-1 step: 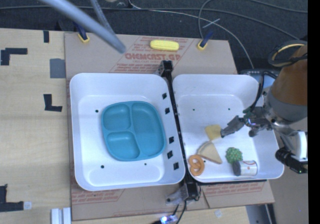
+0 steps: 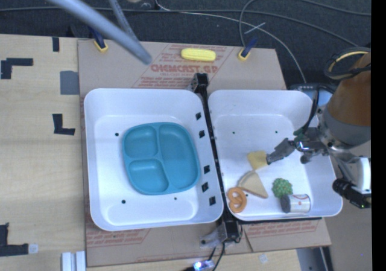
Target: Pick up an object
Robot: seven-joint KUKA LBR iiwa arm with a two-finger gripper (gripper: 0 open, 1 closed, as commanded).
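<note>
One yellow wedge (image 2: 257, 159) just left of the fingers (image 2: 278, 154), their spread impossible to tell, nothing visibly held.

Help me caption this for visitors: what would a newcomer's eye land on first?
Probably the blue divided plate, alone in the left bin. Next, the cluster in the right bin: yellow wedges, a pretzel, broccoli and a can, with the gripper reaching in beside them.
</note>
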